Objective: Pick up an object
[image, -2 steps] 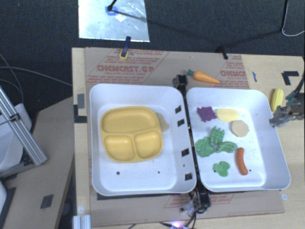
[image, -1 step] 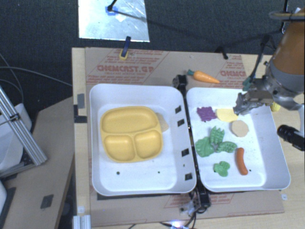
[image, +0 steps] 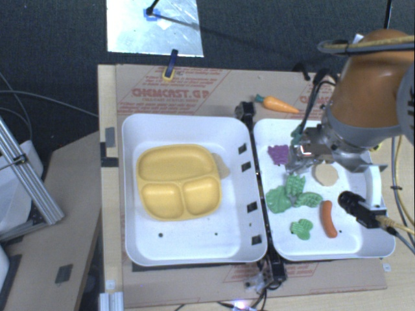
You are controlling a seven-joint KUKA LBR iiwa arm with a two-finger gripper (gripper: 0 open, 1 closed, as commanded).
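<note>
Hovering jaws [image: 297,166] just above green lettuce [image: 288,196].

Even, fairly bright overhead light w/ soft shadows, glare on the foil sheet [image: 154,17] at top, white bins [image: 188,238] slightly washed out, whole pic a bit soft/grainy.

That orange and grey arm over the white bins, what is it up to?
The arm is reaching into the right bin, which holds toy food: a purple piece, green leafy pieces, a red sausage and a pale round piece. Its gripper hangs just above the greens, beside the purple piece, with nothing seen held. The left bin holds a yellow divided tray. A toy carrot lies outside the bins.
</note>
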